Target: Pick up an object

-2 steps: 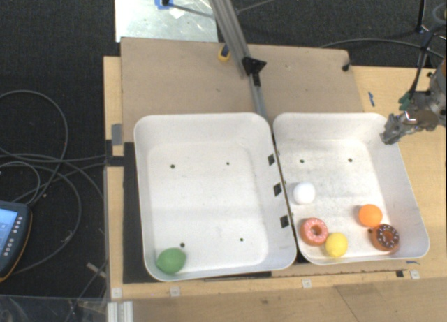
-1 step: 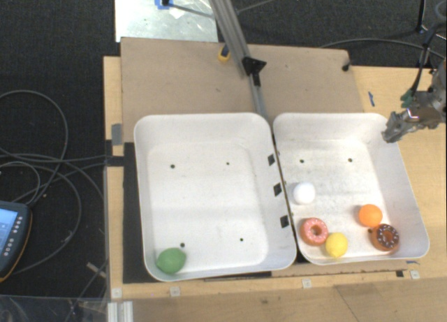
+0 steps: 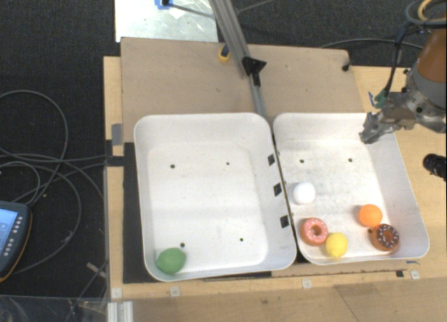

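The things on offer sit mostly in the right bin (image 3: pixel 401 174), gathered toward its near edge. A small white ball (image 3: pixel 304 193) lies close to the wall this bin shares with its neighbour. Nearer the front is a pink-frosted doughnut (image 3: pixel 314 230), and just beside it, almost touching, a yellow lemon-like fruit (image 3: pixel 336 244). To the right of those rests an orange ball (image 3: pixel 370 214), with a chocolate doughnut with sprinkles (image 3: pixel 385 237) just in front of it, tucked into the near right corner. None of these is being touched by anything.

The left bin (image 3: pixel 150 174) holds a single green ball (image 3: pixel 170 260) down in its near left corner, well apart from everything else.

The gripper (image 3: pixel 370 132) hangs over the far right part of the right bin, near its rim, well away from the cluster of objects at the front. From where I stand it reads as a dark grey lump pointing down and leftward, and I cannot tell whether its pincer is apart or together; nothing shows between it. Behind it the arm (image 3: pixel 429 83) comes in from the right, with cables looping above it.

Both bins rest on a brown board (image 3: pixel 293 69) on the bench. A slanted metal pole (image 3: pixel 227 17) crosses the board from the top, ending near the gap between the bins. On the dark floor to the left, black cables (image 3: pixel 42 167) trail toward a handheld control pendant (image 3: pixel 10 233).
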You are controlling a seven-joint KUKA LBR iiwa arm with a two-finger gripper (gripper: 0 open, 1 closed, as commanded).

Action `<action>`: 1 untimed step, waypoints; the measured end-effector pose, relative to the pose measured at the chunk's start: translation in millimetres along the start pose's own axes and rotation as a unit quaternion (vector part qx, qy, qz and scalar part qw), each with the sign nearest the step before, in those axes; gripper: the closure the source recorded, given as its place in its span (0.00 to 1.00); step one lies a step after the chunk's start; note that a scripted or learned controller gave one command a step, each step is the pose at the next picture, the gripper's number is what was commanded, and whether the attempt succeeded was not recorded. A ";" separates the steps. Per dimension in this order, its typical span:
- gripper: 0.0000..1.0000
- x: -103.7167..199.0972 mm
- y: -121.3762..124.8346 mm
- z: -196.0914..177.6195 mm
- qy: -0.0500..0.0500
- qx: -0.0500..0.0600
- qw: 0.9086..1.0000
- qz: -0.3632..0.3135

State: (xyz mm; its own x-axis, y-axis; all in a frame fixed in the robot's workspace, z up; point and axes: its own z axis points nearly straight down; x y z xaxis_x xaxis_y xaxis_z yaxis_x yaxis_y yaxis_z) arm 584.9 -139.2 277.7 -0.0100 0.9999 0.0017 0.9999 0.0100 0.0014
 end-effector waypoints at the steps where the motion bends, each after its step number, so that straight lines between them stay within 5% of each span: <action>1: 1.00 47.5 -7.6 14.8 0.000 0.001 1.000 0.000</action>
State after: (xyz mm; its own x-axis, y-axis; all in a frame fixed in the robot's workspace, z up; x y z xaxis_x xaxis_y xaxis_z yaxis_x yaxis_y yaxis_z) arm 576.8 -91.7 263.0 -0.0099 0.9999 0.0021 1.0000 0.0099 -0.0005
